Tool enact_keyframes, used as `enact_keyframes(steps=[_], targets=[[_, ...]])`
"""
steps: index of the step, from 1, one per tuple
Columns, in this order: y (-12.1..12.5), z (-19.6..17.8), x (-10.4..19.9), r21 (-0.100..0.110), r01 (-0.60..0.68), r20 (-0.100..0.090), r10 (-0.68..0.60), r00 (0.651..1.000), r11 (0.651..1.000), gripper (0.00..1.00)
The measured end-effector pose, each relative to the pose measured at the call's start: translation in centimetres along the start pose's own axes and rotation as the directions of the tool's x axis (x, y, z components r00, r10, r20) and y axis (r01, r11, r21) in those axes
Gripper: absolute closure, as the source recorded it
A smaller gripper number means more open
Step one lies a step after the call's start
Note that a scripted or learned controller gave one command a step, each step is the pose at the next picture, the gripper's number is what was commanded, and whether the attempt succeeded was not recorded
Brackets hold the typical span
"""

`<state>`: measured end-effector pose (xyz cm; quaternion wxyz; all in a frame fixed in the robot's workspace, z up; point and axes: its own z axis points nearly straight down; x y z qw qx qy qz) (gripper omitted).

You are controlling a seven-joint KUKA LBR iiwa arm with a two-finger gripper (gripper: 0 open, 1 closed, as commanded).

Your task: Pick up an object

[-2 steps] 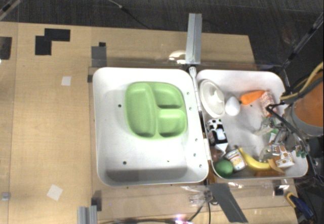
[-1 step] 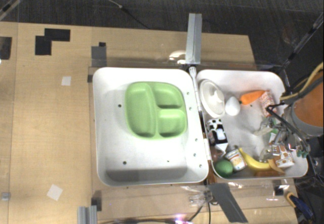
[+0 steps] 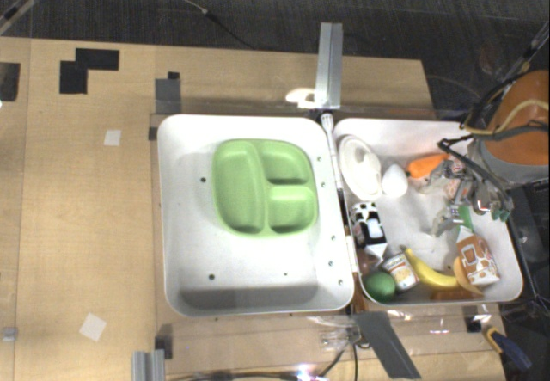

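Camera view, items listed by size:

1. Desk [image 3: 77, 224]: pale wood, carrying two shallow white bins side by side.
2. Left bin [image 3: 185, 276]: white, holding one item.
3. Right bin [image 3: 507, 280]: white, crowded with small objects; the arm [image 3: 524, 125], grey with an orange band, is seen entering over its right rim.
4. Green tray [image 3: 262, 186]: a divided plate with three compartments, lying flat in the left bin, towards its upper middle.
5. Pincer [image 3: 455, 199]: positioned low over the right bin's centre-right, just beside the orange object; whether it is spread or pressed together cannot be told, and nothing is seen between its tips.
6. White bowl [image 3: 359, 166]: at the right bin's upper left.
7. Banana [image 3: 430, 272]: yellow, along the near wall.
8. Brown packet [image 3: 478, 261]: near right corner, touching the banana's end.
9. Orange object [image 3: 425, 167]: upper middle.
10. Green ball [image 3: 379, 285]: near left corner.
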<state>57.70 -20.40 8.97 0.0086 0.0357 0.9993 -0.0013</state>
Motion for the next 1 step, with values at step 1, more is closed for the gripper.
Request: enact_keyframes(steps=[1], targets=[[-0.32, -0.15, 4.1, 0.0, -0.158, 0.001, 0.158, 0.987, 0.987, 0.0]])
